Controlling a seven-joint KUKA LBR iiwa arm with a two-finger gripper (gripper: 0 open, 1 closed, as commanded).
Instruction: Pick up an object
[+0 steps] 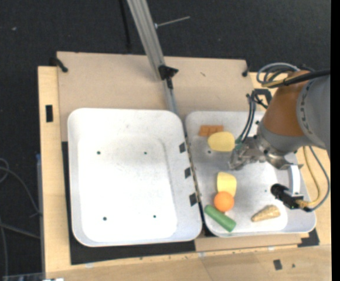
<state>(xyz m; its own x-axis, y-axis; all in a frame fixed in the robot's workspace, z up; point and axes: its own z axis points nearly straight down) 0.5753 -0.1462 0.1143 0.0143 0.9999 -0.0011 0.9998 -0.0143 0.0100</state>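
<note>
The right bin (249, 224) holds several small objects. A pale yellow rounded piece (221, 141) lies near its back left, with an orange flat block (210, 130) just behind it. A yellow block (227, 183) sits mid-bin, an orange ball (223, 201) touches its front, and a green cylinder (220, 218) lies at the front left. A tan cone-shaped piece (266, 213) rests at the front right. My gripper (239, 158) hangs low over the bin, just right of the pale yellow piece and behind the yellow block. Nothing shows between its fingers.
The left bin (126, 174) sits beside the right one, with a divider edge between them. A metal post (149, 34) slants up from the back of the bench. The arm's cables and a black fitting (284, 195) hang over the right bin's right side.
</note>
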